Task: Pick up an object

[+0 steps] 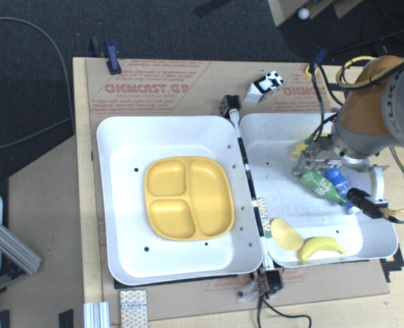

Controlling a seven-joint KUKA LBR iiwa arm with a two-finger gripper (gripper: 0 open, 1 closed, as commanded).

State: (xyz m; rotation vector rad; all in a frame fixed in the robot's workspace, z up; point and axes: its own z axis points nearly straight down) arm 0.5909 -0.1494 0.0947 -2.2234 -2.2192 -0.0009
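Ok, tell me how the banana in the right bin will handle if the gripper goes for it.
The banana looks like a smooth toy, so probably light and stiff, perhaps slippery. Its curved shape may rock or pivot when pushed. It lies near the right bin's front wall beside a pale yellow object, which may crowd the approach.

Grey arm (376, 115) reaching from right, tool (311, 161) lowered

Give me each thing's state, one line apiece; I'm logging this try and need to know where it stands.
Yellow divided plate: right side up in the left bin, nothing on it.
Green bottle: on its side in the right bin, beneath the gripper.
Banana: lying at the right bin's near edge.
Pale yellow piece: lying beside the banana.
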